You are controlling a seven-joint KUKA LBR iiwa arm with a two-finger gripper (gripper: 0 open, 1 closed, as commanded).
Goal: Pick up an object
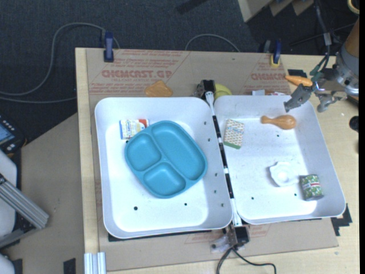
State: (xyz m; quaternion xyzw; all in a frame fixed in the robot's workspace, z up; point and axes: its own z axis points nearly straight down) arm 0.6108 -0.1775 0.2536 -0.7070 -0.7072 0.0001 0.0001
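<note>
Objects sit loose in two white bins (108, 153), ready for picking: a blue divided plate (165, 157) at centre left, a tan drumstick toy (279, 120) at upper right. The gripper (311, 96) hovers just above the drumstick; whether its jaws are parted, I cannot tell. The table (171, 67) reads "CHEMCAST GP".

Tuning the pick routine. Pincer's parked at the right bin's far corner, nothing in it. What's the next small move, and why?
Probably shift the pincer slightly left and lower it over the tan drumstick-shaped toy. It is the nearest object, lying just below the fingers in the right bin, apart from the other items, so little should obstruct a straight descent.
</note>
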